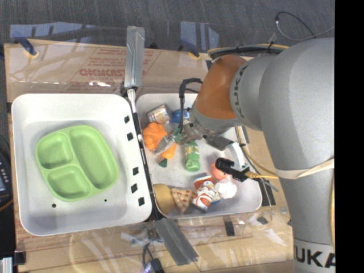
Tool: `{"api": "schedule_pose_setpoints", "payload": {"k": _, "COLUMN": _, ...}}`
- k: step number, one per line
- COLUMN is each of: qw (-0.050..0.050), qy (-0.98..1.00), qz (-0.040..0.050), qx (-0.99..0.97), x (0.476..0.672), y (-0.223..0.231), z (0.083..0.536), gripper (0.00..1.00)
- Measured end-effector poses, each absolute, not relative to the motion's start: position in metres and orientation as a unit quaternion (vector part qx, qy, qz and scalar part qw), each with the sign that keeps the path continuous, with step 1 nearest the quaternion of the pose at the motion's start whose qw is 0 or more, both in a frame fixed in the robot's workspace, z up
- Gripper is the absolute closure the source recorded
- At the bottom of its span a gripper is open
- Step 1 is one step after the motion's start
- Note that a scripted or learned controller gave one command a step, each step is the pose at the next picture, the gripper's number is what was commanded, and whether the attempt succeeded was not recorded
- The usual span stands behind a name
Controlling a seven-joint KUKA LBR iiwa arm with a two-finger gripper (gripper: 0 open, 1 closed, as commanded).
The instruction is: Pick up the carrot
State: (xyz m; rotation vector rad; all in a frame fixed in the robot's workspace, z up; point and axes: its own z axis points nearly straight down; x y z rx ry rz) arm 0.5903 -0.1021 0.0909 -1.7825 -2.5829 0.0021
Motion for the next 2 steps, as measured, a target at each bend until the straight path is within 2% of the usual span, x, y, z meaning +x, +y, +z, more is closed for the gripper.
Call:
{"api": "schedule_pose_setpoints", "payload": {"k": 1, "qw": 0.002, "qy": -0.824, "qz": 0.0024, "qx": -0.567, "x": 0.59, "y": -0.104, "z": 0.1, "gripper": 1.0}}
{"api": "schedule_pose_setpoints", "payload": {"k": 2, "qw": 0.0, "qy": -0.877, "qz": 0.0001, "qx": -0.481, "x": 0.615, "y": -0.047, "z": 0.193, "gripper": 1.0}}
